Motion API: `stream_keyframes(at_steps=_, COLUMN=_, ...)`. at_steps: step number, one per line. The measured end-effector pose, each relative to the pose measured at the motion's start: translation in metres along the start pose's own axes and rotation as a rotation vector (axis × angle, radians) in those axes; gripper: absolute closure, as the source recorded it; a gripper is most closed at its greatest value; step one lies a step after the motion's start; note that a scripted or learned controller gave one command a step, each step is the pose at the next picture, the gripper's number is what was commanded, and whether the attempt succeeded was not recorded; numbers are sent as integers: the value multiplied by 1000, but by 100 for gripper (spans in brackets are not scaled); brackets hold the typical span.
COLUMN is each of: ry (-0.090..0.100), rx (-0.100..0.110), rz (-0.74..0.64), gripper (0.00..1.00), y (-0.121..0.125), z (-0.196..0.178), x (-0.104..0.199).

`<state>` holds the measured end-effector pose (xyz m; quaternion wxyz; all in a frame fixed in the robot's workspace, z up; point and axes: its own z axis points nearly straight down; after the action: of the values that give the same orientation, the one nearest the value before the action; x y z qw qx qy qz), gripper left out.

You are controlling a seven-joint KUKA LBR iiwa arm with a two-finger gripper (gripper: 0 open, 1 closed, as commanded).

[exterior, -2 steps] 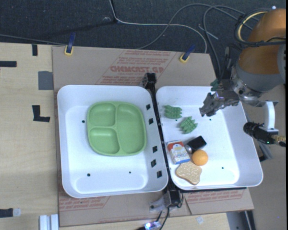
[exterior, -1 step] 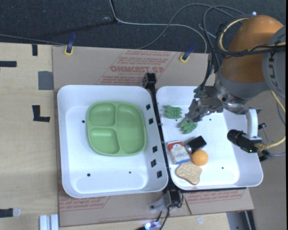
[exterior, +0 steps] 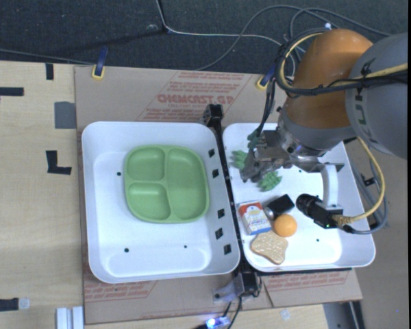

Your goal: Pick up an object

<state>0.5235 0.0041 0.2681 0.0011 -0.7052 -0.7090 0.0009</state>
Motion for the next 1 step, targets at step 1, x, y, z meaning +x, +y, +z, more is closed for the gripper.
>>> stream_keyframes(at_steps=1, ry=-1, rx=0, rz=2, gripper=100, y=-1, z=13, x=42)
